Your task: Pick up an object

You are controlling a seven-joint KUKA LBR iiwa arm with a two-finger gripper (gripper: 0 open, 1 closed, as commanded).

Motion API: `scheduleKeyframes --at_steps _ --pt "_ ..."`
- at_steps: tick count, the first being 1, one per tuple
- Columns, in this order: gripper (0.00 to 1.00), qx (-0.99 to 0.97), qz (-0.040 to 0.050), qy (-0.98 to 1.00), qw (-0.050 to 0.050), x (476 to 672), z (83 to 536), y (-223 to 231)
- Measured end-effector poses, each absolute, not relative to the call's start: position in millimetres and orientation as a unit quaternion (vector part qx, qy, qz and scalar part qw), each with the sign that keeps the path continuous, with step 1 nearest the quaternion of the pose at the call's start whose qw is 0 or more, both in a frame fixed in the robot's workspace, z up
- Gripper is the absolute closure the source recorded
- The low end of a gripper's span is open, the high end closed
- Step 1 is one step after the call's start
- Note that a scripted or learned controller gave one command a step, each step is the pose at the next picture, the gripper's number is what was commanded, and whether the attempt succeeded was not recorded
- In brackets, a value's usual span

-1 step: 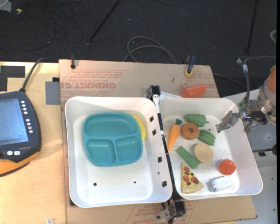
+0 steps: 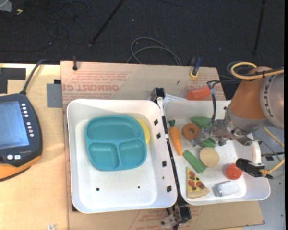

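The left bin [image 2: 81, 186] has open floor along its lower part, below the teal tray [image 2: 116, 143]. The right bin [image 2: 259, 188] is crowded: carrot [image 2: 175, 139], donut [image 2: 190, 130], pizza slice [image 2: 195, 183].

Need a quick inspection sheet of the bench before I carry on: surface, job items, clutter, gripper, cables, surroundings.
Surface: two white bins on cardboard; left bin, right bin.
Job's things: right bin holds carrot, donut, pizza slice, tomato, green pieces, a pale round piece.
Clutter: teal divided plate in left bin, over something yellow.
Gripper: gripper low over right bin near the donut; finger state unclear.
Cables: black loops on the floor behind; yellow cable by the arm.
Surroundings: tablet pendant at left.
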State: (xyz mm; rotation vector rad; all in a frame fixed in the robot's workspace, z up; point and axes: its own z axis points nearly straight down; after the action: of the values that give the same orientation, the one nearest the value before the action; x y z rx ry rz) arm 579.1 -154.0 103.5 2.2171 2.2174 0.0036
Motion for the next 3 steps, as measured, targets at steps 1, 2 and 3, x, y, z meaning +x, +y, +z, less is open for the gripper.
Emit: scheduleKeyframes --at_steps 1,2,3 --pt "1.00 0.709 -0.0009 0.705 -0.002 576.5 108.9 -154.4" --pt "0.00 0.709 -0.0010 0.705 -0.002 576.4 108.6 -154.7" --pt "0.00 0.705 0.0006 0.709 0.001 646.6 87.1 -111.1"
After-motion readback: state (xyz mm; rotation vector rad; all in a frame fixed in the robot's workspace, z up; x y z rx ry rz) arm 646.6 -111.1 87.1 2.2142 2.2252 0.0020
